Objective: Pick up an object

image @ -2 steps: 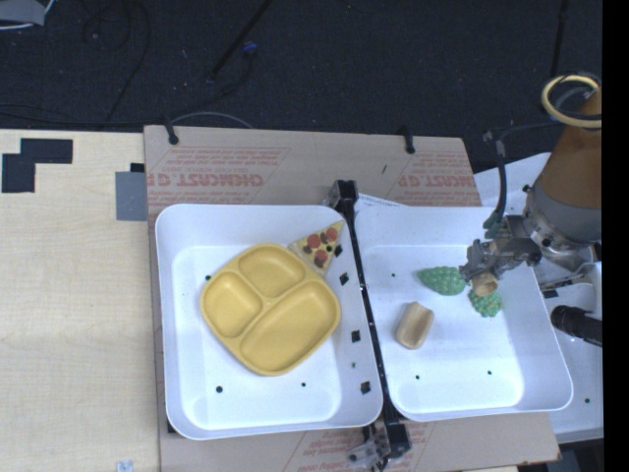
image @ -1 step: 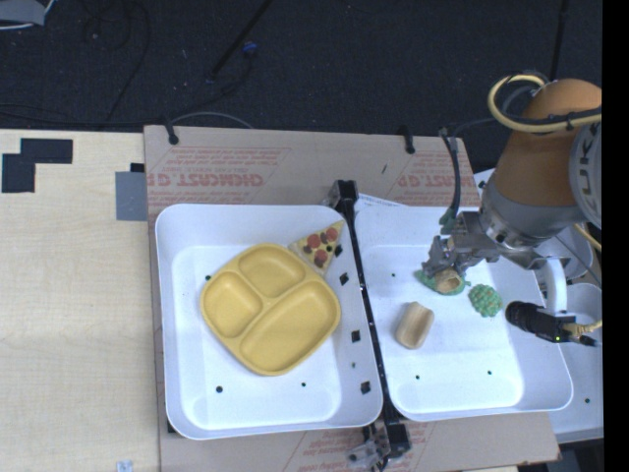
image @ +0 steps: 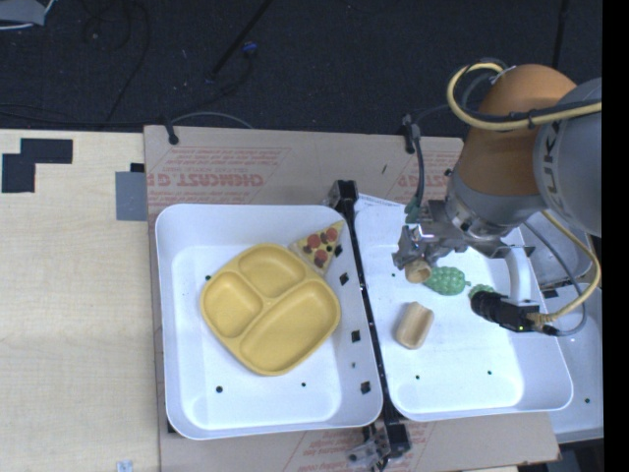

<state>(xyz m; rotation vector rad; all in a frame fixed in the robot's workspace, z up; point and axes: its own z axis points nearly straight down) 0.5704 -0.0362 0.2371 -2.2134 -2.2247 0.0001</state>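
My gripper [image: 417, 261] hangs over the right bin [image: 491, 386]; fingers clenched, it seems, on one tan piece [image: 419, 272]. Beside it: one green fruit [image: 448, 281], one tan roll [image: 414, 324]. Left bin [image: 187, 382]: one yellow tray [image: 270, 308], one pizza slice [image: 322, 245]. Cardboard [image: 256, 170] print, inverted: unreadable.

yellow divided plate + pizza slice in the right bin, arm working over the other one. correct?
Not quite. The camera view shows the yellow divided plate and pizza slice in the left bin, not the right. The arm is working over the other one, the right bin.
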